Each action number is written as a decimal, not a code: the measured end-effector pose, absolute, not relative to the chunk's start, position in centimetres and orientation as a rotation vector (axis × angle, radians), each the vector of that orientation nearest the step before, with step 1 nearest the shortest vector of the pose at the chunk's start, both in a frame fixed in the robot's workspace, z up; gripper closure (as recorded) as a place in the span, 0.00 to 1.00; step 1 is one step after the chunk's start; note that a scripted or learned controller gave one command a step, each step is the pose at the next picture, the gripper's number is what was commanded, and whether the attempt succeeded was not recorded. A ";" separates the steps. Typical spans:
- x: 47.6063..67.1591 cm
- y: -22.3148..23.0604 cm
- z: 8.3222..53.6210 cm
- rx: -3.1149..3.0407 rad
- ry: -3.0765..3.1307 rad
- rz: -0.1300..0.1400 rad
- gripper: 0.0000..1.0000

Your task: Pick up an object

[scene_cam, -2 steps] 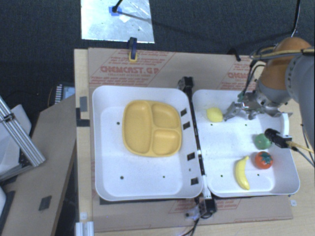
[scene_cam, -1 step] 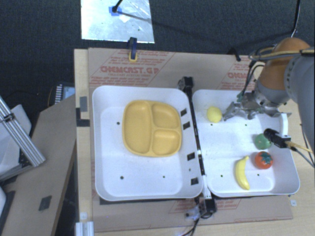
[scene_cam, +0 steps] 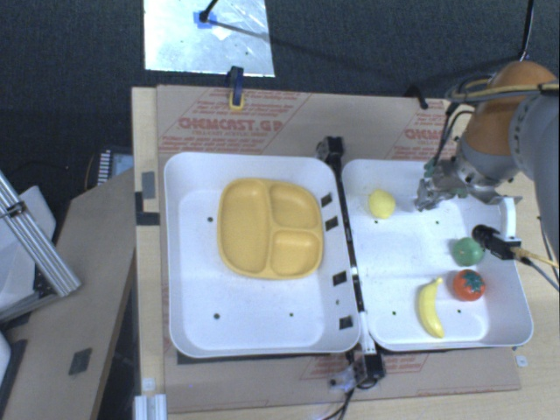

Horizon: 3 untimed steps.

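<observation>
You see the gripper [scene_cam: 430, 195] in the right bin [scene_cam: 398, 318], just right of the lemon [scene_cam: 381, 204]; its jaws' opening cannot be told.

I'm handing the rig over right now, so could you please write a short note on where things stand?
Gripper: over the right bin, upper area; nothing seen in it, its state unclear.
Right bin: yellow ball just left of the gripper, green object, red tomato-like object, banana near the front.
Left bin: yellow divided tray.
Done: nothing lifted.
Left: grasp and lift one object; the ball lies closest.
</observation>
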State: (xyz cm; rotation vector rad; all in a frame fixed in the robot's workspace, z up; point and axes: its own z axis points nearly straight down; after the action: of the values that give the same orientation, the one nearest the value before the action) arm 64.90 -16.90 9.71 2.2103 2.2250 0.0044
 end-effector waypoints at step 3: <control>63.8 -16.2 26.2 2.212 2.226 0.003 1.00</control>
State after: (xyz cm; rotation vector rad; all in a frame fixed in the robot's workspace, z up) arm 63.85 -16.17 26.24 2.2117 2.2260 0.0034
